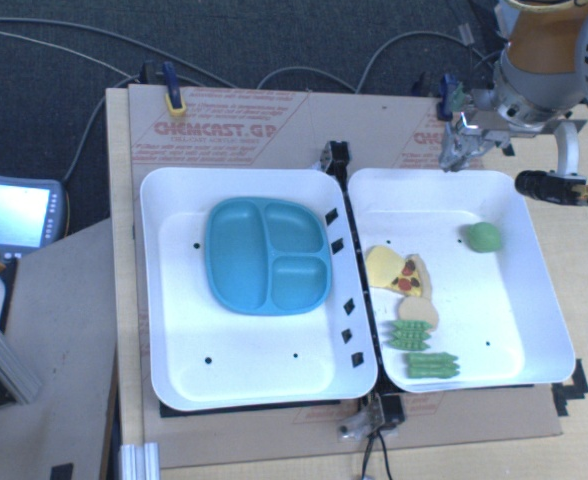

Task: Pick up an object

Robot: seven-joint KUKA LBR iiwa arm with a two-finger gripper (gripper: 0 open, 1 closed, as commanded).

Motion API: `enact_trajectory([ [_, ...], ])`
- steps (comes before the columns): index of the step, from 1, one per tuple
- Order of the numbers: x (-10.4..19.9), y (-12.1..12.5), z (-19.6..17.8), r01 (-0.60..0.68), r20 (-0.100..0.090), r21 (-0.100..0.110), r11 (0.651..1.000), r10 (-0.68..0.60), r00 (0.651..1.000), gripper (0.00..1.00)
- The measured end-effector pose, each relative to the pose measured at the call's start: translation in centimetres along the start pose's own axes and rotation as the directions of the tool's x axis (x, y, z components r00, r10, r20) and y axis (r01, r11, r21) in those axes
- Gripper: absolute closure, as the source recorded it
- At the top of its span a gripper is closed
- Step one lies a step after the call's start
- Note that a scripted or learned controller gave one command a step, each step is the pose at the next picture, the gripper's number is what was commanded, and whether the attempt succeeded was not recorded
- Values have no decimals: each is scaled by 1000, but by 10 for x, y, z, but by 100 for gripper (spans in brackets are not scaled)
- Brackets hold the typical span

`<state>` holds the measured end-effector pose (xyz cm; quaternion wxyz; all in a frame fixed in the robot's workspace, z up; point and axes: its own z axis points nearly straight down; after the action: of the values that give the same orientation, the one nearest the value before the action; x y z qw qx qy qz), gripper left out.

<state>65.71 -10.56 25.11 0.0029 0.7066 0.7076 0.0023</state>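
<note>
My gripper [460, 151] hangs over the far rim of the right bin [534, 298], with nothing seen in it. In that bin a green ball [483, 237] lies toward the far right, a short way in front of and right of the gripper. A yellow pizza slice [395, 271] lies near the bin's left wall. Just in front of it sits a beige piece [418, 313], then two green pea pods [410, 335] [433, 365] toward the front edge.
The left bin [174, 298] holds a blue divided plate [269, 256]. A black divider strip [346, 268] runs between the two bins. A blue clamp [174, 90] grips the board's far left edge. A tablet [14, 213] stands off the bench at the left.
</note>
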Motion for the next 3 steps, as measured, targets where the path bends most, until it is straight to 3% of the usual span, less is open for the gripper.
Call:
enact_trajectory([
  [3, 139, -38, 9, 4, -3, 11, 1000, -4, 1000, 100],
])
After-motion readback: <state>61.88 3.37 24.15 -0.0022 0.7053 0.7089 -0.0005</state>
